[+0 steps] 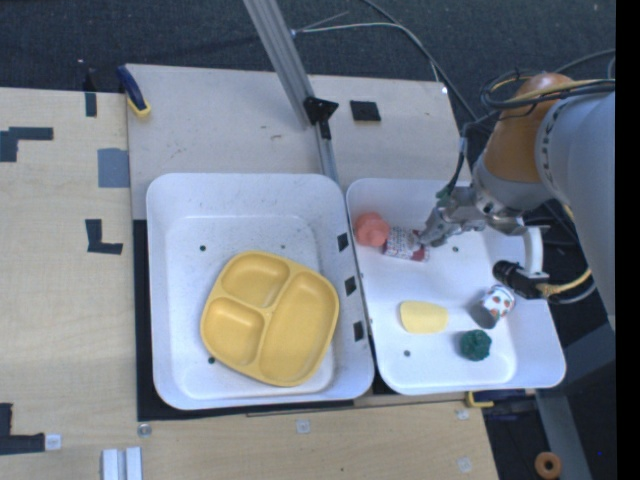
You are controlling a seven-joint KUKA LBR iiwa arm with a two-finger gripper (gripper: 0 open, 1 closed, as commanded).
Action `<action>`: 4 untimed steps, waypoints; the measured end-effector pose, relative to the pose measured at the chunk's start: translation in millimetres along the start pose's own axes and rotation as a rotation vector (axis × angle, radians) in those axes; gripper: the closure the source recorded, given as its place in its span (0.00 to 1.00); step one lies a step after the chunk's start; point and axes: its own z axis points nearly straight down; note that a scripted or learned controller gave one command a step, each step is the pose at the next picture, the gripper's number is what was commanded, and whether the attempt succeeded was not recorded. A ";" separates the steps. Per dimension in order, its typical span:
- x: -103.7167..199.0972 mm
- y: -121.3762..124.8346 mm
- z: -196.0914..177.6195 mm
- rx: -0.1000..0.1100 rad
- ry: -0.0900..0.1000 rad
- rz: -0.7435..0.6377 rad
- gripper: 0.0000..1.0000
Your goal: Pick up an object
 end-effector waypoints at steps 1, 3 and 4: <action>0.1 8.8 -45.2 0.014 -0.001 0.004 1.00; -6.7 5.7 -134.2 0.014 -0.001 0.005 1.00; 52.4 3.5 -123.8 0.019 0.002 0.000 1.00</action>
